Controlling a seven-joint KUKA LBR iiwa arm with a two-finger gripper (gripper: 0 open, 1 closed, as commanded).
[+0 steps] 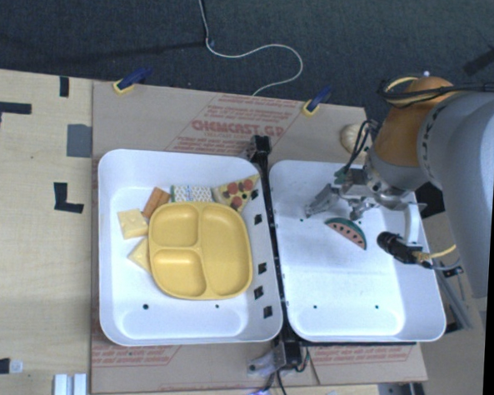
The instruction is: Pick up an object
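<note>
Approach step, nothing lifted yet. Tool [340,205] hangs low in the right bin [348,316], fingers spread and released, nothing between them. Watermelon slice [347,232] lies just below it on the bin floor. Next, I judge: shift over the slice, descend, clench.

camera view: fixed above bench [28,221] | slanted downward | both bins framed

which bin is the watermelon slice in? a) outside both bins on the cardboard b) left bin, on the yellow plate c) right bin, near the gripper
c: the watermelon slice lies on the floor of the right bin, just below the gripper, while the yellow plate sits in the left bin.
</note>
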